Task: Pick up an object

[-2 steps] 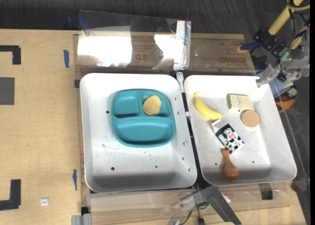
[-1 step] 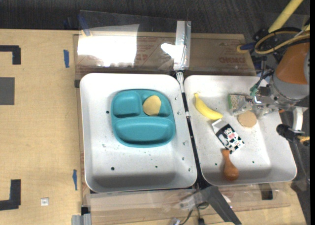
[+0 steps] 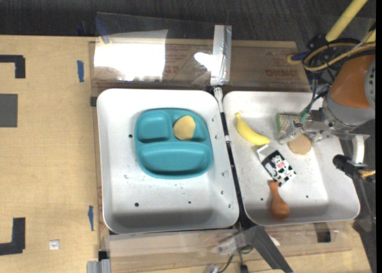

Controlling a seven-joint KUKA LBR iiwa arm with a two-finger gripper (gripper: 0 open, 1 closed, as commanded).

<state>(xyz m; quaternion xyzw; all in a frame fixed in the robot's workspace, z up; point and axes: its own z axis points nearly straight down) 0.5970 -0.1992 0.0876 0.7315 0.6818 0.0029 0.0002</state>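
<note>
Here, what you see, line by line.

Arm: the arm [image 3: 352, 89] comes in from 3 o'clock over the right bin [image 3: 343, 203], orange band at the upper right, wrist angled down toward the bin's 1 o'clock area.
Gripper: the gripper [image 3: 301, 127] sits low over the bin's upper middle, just above a round tan piece [image 3: 300, 145]; you cannot tell whether the jaws are parted or closed, since the metal parts blur together.
Banana: the banana [image 3: 249, 131] lies in the right bin toward 10 o'clock, long axis running from 11 to 4 o'clock, curved, near the bin's left wall.
Card: a black-and-white patterned card [image 3: 277, 165] lies near the bin's centre, tilted, just below the banana's lower end.
Drumstick: a brown drumstick-shaped toy [image 3: 278, 201] lies at 6 o'clock, long axis close to vertical, fat end toward the front wall.
Green item: a small greenish packet [image 3: 286, 123] lies just left of the gripper.
Left bin: the left bin [image 3: 113, 176] holds a teal divided plate [image 3: 173, 158] with a yellow round item [image 3: 184, 127] in its upper right compartment.
Open room: you have bare floor in the right bin at 4 to 5 o'clock.
</note>
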